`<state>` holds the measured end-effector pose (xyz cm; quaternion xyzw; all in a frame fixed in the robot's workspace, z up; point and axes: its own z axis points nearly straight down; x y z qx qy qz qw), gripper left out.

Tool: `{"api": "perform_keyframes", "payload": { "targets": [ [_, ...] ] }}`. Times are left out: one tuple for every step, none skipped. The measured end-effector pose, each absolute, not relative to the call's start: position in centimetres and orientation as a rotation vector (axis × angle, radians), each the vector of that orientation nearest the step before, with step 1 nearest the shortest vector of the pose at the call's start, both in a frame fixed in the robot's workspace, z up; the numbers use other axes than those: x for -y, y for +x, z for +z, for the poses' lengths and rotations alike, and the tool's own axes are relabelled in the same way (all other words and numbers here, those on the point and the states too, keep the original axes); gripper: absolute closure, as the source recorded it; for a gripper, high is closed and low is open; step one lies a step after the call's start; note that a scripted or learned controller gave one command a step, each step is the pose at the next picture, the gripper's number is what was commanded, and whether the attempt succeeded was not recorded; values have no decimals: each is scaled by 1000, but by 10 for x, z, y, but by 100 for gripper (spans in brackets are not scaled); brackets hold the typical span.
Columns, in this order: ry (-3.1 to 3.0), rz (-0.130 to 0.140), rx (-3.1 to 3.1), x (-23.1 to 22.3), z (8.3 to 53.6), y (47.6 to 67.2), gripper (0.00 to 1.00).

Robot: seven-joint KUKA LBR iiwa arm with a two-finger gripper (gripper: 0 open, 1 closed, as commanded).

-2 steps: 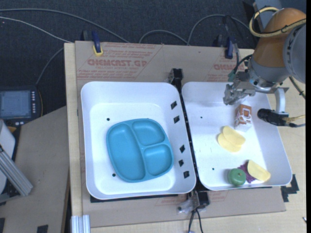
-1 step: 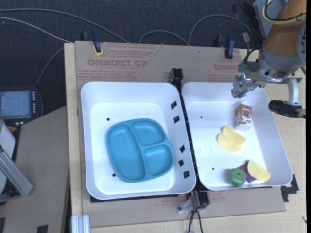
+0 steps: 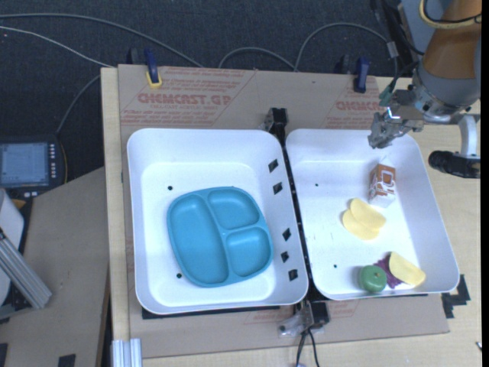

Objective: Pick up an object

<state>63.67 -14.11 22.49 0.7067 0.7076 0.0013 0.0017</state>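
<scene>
The right bin [image 3: 328, 167] holds a small brown and white carton [image 3: 383, 183], a pale yellow banana-shaped piece [image 3: 364, 218], a green round object [image 3: 374, 278] and a yellow wedge [image 3: 407, 270] over something purple. My gripper [image 3: 382, 135] hangs at the bin's far right corner, above and just beyond the carton, with nothing seen between its fingers. The arm's orange band [image 3: 457, 29] rises to the upper right.
The left bin [image 3: 153, 167] bears a blue divided plate [image 3: 220, 235]. A black divider with clips [image 3: 286, 197] runs between the bins. Blue clamps [image 3: 153, 71] hold the board at the back. A small screen [image 3: 27, 164] stands at far left.
</scene>
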Motion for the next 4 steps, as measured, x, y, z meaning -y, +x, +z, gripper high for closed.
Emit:
{"api": "perform_keyframes", "payload": {
  "targets": [
    [2220,-2,-2230,91,216,611,100],
    [2218,1,-2231,42,227,595,100],
    [2220,-2,-2231,-3,227,560,100],
    [2219,-3,-2232,-55,217,534,100]
  ]
}}
